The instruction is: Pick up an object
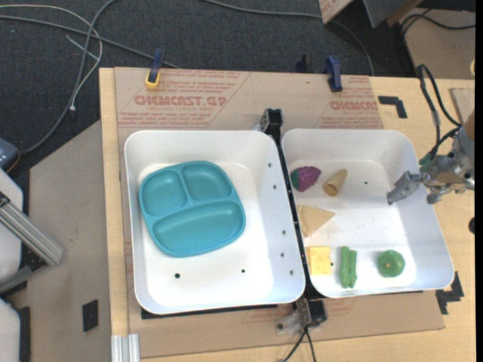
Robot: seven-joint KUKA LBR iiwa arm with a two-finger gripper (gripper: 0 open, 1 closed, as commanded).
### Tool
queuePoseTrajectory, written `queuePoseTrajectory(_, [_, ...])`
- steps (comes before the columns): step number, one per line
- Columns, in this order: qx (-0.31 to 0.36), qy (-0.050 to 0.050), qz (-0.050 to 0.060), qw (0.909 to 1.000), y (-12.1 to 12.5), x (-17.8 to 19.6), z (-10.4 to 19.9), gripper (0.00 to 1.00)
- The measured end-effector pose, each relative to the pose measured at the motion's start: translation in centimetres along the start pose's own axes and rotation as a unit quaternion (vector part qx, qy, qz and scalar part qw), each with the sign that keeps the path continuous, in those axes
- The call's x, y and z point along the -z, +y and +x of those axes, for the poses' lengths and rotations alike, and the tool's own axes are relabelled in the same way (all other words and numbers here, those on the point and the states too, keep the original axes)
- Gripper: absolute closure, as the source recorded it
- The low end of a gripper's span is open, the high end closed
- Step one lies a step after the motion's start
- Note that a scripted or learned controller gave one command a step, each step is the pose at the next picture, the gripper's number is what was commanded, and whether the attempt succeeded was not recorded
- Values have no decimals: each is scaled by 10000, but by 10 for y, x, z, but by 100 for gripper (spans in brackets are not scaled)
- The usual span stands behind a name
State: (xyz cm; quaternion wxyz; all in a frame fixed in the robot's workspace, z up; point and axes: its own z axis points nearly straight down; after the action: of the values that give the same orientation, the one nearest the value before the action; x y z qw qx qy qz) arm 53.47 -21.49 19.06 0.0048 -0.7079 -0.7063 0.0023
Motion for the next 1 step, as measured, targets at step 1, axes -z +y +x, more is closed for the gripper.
queuePoseTrajectory(1, [13, -14, -46, 10000, 3, 5, 0, 0])
